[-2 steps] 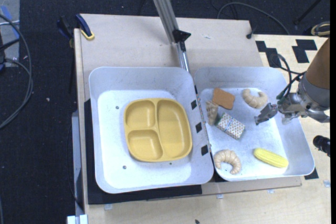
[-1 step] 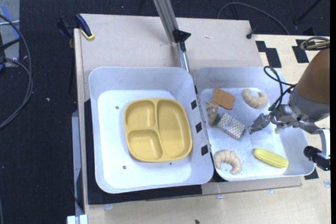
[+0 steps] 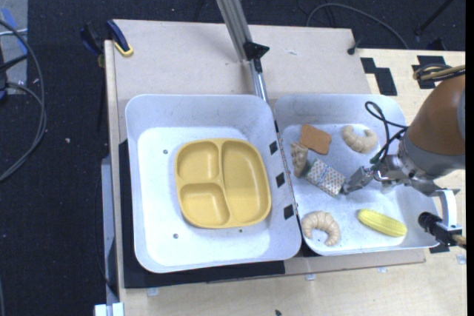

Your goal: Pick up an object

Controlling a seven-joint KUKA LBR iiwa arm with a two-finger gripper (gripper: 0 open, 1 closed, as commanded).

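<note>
1. Over the right bin [image 3: 290, 122], we find the gripper [image 3: 358, 182] lowered among the objects, its tip beside the patterned block [image 3: 326, 177] near the bin's centre.
2. We cannot tell how far the tool is open, nor whether it has hold of anything; the tip is too small and dark against the bin floor to read.
3. We judge the patterned block to be the likely target, since the tip sits just beside or touching its right end. It lies on the bin floor, not lifted.
4. We note the other candidates in the same bin: a brown square piece [image 3: 316, 138], a croissant [image 3: 359, 138] towards the far side, a second croissant [image 3: 321, 226] at the near edge, and a yellow corn cob [image 3: 381, 222] near the arm.
5. We see the left bin [image 3: 148, 181] holding a yellow divided plate [image 3: 221, 183], well apart from the tool.
6. We assess progress as follows: approach and descent appear done; a confirmed grasp and the lift are left.
</note>
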